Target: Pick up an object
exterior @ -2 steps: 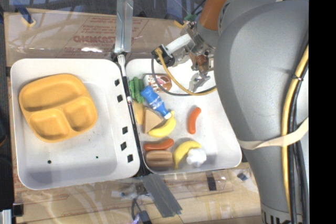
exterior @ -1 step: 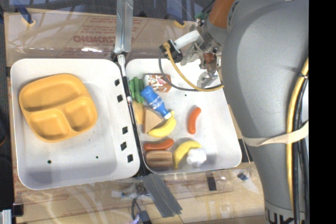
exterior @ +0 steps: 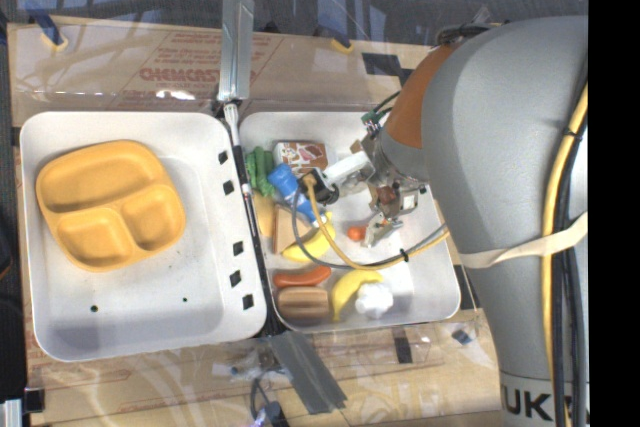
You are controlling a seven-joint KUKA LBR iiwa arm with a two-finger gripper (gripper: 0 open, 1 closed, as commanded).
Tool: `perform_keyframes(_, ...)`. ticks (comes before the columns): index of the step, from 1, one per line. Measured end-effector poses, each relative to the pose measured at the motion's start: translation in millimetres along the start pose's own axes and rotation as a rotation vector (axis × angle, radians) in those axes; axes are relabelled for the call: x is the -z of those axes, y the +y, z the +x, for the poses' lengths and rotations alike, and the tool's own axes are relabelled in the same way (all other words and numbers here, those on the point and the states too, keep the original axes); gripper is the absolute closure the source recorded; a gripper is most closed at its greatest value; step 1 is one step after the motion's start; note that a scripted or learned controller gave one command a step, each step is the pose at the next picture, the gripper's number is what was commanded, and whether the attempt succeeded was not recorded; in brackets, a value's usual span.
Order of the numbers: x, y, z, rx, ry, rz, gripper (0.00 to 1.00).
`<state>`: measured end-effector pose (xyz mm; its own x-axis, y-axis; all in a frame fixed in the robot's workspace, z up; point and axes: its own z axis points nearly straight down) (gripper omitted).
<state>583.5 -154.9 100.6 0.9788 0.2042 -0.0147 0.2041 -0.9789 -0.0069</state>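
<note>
Small orange piece lies on right bin floor, just left of gripper; not between the fingers. Can't tell finger spread, cables clutter the wrist. Banana and white lump below the tool, hot dog lower-left, blue item and green item further left. Yellow tray far left in left bin.
</note>
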Motion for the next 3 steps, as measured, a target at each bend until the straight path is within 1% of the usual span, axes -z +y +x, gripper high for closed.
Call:
perform_keyframes(1,-10.2,-56.5,35.7,0.022,0.010,-0.004,0.00)
perform_keyframes(2,-9.5,-52.0,50.1,0.000,0.007,-0.002,0.00)
perform_keyframes(3,97.4,-68.2,69.6,0.003,0.024,-0.007,0.00)
